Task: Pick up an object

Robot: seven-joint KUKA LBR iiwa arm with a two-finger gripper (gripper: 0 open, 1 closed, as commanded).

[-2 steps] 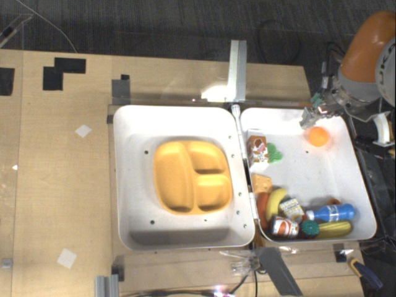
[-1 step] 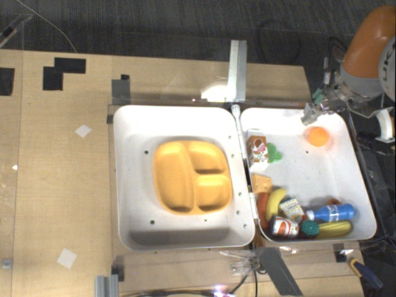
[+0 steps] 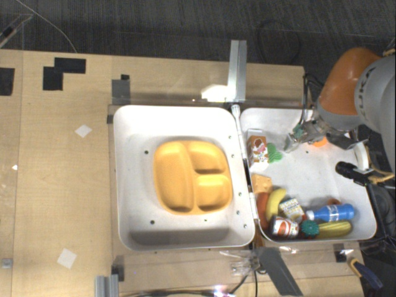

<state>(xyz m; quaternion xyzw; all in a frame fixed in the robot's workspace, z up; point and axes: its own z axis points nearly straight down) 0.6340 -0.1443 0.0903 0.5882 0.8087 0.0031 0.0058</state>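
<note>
— Lowest in frame? Right bin [image 3: 369, 224], bottom edge: blue bottle [image 3: 331, 213], banana [image 3: 276, 202], can [image 3: 285, 228].
— Left bin [image 3: 124, 184]?
— Yellow tray [image 3: 189, 175]. Gripper [image 3: 301, 132] upper right; jaws unclear. Wooden bench [image 3: 55, 184], dark floor.

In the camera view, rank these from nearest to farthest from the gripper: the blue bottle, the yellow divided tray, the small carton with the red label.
Measured from the gripper at the back of the right bin:
1. Small carton with the red label, at that bin's left wall, toward the back.
2. Blue bottle, near that bin's front edge.
3. Yellow divided tray, in the middle of the left bin.
</note>
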